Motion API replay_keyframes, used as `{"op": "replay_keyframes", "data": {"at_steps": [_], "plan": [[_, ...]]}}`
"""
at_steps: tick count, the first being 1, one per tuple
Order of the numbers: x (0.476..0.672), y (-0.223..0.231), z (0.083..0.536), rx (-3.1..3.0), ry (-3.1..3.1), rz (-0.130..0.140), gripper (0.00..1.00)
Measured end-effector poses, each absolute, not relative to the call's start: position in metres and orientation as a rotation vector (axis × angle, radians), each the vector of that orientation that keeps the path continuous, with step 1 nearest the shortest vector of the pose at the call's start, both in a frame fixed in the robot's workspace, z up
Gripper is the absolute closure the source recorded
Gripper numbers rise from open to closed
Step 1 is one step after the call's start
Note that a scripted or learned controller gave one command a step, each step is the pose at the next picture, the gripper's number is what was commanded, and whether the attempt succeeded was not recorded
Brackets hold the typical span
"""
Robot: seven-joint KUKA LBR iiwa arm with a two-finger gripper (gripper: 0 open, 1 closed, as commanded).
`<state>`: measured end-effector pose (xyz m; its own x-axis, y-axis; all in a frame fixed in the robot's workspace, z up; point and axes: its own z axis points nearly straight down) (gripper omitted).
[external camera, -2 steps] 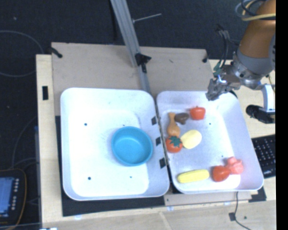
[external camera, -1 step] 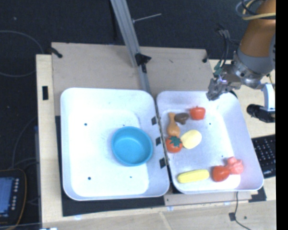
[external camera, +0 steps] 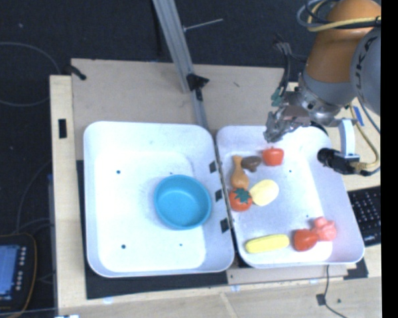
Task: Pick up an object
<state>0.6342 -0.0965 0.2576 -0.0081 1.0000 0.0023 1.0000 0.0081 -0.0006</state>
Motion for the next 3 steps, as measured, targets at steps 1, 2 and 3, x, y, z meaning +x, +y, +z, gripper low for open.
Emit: {"op": "replay_keyframes", "data": {"at_steps": [1,2,3], "plan": [[0.614,-0.055,0.262,-2.210,-2.228,-0.001,1.00],[0.600,-0.011,0.264,-2.208,-2.228,0.000,1.00],[0.583,0.038,0.244,-2.210,-2.227,0.005,1.00]]}}
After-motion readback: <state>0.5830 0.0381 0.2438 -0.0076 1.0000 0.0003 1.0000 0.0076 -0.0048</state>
